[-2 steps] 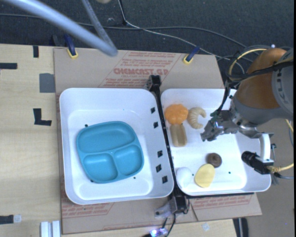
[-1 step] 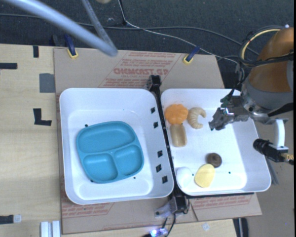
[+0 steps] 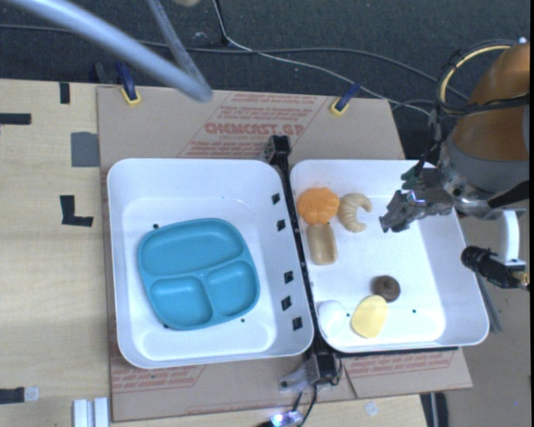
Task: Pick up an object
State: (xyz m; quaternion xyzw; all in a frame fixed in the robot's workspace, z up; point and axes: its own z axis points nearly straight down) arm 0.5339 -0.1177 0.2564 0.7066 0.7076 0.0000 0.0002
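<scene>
Gripper [image 3: 399,213] sits over the right bin [image 3: 454,265], near its right wall and toward the far edge, fingers pointing left. Jaw state: cannot tell; the finger tips read as one dark cluster against the white floor. Nothing is visible between them.

Candidate objs, all in right bin:
- Orange round item [image 3: 319,205], far-left area, close to the divider wall. Looks like toy fruit; prob. light and rigid w/ a matte skin. Round form tends to roll out of a two-finger pinch, so take it across the widest diameter.
- Beige curved piece [image 3: 354,212], just beside the orange item on its right and nearest the gripper. Crescent shape, prob. light plastic. Best hold is across the narrow mid-section, not the tips.
- Tan oblong piece [image 3: 321,244], touching or almost touching the orange item from the near side. Grip across the short axis.
- Small dark brown round item [image 3: 387,286], mid-bin toward the near edge. Small, may slip or be pushed aside.
- Yellow rounded item [image 3: 369,317], near edge. Smooth-looking, poss. slippery; grip at the centre.

Left bin [image 3: 125,238] carries a blue divided tray [image 3: 198,270], centred.

Hard to make out:
- A whitish object at the near-left corner of the right bin blends into the floor; identity unclear.
- Arm body is cut off at the right frame edge.
- Whether orange item and oblong piece actually touch is uncertain.
- Material and weight are judged from appearance only.
</scene>
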